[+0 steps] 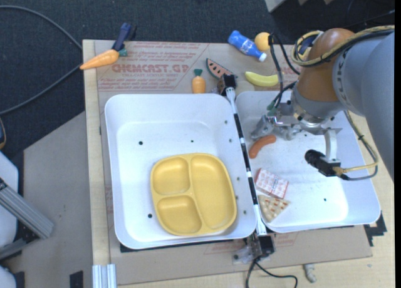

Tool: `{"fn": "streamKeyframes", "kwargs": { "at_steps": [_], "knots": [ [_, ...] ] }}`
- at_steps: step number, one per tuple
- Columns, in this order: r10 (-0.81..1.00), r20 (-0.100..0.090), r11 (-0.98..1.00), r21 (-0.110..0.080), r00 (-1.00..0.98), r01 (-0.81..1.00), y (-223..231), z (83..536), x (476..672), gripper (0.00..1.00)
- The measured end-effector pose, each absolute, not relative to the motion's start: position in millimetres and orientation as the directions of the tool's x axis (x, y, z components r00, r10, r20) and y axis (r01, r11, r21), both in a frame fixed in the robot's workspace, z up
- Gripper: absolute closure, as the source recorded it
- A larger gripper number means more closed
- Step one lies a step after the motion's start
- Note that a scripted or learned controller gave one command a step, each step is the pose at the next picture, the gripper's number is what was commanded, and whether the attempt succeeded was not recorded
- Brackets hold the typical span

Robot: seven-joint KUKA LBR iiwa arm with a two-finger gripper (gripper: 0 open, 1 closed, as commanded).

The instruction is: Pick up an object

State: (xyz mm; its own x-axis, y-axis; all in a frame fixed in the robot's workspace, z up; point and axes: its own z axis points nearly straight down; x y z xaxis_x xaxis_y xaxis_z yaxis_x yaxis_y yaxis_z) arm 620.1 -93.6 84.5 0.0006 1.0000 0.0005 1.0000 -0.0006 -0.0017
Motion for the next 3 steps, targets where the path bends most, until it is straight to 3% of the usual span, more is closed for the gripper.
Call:
{"fn": "streamKeyframes", "kwargs": {
  "at_steps": [1,2,3],
  "knots": [
    [1.0,0.001,-0.001,-0.002,0.001,1.0,-91.6,84.8,613.0,0.0],
    [1.0,0.001,-0.001,0.0,0.001,1.0,-91.3,94.8,613.5,1.0],
    [1.0,0.001,-0.001,-0.001,0.001,1.0,-91.2,94.6,613.4,0.0]
  ]
}}
